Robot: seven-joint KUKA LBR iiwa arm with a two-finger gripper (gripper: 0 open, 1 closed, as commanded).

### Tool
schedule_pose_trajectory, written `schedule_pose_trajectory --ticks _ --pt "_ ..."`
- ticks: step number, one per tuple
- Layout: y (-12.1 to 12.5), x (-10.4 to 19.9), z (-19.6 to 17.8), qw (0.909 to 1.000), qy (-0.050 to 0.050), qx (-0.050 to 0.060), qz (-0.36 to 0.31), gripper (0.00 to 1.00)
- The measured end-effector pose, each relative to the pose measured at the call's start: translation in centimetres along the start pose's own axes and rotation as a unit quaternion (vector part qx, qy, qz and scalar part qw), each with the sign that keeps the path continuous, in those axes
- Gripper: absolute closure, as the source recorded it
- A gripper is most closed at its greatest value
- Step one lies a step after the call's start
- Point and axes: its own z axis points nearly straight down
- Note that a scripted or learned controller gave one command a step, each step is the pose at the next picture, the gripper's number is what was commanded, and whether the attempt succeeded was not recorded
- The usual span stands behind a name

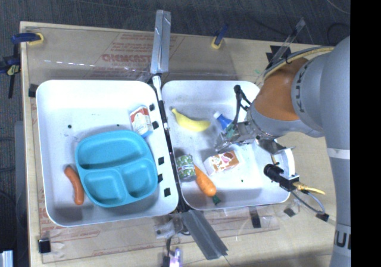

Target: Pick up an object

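The gripper (232, 134) is hanging low in the right bin (262, 194), just above a red-and-white packet (222, 162); I cannot tell its opening or any hold. A banana (190, 121) is lying to its left, a carrot (205, 182) and a can (184, 166) nearer.

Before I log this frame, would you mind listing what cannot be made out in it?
- Pincer, camera view: its tips are small and lost against clutter in the right white bin, so its state is unreadable.
- Small blue object beside the yellow banana: partly hidden by the pincer, identity unclear.
- Red-and-white carton and flat printed packet: labels too small to read.
- Grey arm: cut off at the right.
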Motion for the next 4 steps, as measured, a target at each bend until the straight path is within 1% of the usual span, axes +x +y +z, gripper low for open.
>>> schedule_pose_trajectory --ticks 1,2,3,4 --pt "1.2 4.9 -10.1 0.9999 0.001 0.0 -0.011 1.0" --pt "-1.8 7.1 0.9 1.0 0.001 0.0 -0.008 1.0" --pt "-1.9 5.7 0.4 0.9999 -0.01 -0.005 0.0 0.0" --pt "3.6 7.0 1.0 0.9984 0.001 0.0 0.056 0.0"
